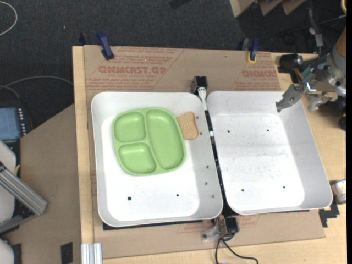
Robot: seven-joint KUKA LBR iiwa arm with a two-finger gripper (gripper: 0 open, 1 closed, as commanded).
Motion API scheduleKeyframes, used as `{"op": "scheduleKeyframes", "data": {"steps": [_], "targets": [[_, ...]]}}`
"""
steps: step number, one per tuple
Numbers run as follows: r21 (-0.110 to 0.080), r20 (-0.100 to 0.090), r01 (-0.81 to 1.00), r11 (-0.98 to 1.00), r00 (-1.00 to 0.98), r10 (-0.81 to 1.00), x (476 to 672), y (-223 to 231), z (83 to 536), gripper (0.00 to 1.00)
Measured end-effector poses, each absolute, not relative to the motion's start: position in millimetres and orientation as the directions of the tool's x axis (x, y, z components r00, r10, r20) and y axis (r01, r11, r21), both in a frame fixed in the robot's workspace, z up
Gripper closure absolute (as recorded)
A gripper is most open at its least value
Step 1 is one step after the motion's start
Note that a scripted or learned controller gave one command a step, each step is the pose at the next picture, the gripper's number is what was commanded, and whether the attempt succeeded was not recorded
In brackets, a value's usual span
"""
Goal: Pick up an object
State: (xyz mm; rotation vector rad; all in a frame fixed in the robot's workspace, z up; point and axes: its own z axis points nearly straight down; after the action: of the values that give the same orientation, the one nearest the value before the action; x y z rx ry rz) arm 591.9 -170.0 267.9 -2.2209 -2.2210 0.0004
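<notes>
At far right, gripper (290,99) hovers over far-right corner of right white bin (264,202); jaw state can't tell. Tan flat biscuit-like piece (188,125) lies in left white bin (148,202), touching green three-compartment plastic plate (147,141), well left of gripper, long axis near-far.

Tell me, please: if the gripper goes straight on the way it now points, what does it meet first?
The gripper points down and to the left, over the top right corner of the right bin. Going straight on, it would probably meet that bin's bare white floor first, though its height is hard to judge.
</notes>
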Motion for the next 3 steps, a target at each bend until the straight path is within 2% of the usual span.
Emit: {"op": "scheduleKeyframes", "data": {"steps": [1, 2, 3], "targets": [[0.017, -0.003, 1.0, 0.005, -0.005, 1.0, 582.7, -136, 396, 0.0], [0.022, -0.005, 1.0, 0.0, 0.001, 1.0, 517.0, -141, 547, 0.0], [-0.002, 0.002, 1.0, 0.006, -0.006, 1.0, 477.6, -73, 536, 0.0]]}}
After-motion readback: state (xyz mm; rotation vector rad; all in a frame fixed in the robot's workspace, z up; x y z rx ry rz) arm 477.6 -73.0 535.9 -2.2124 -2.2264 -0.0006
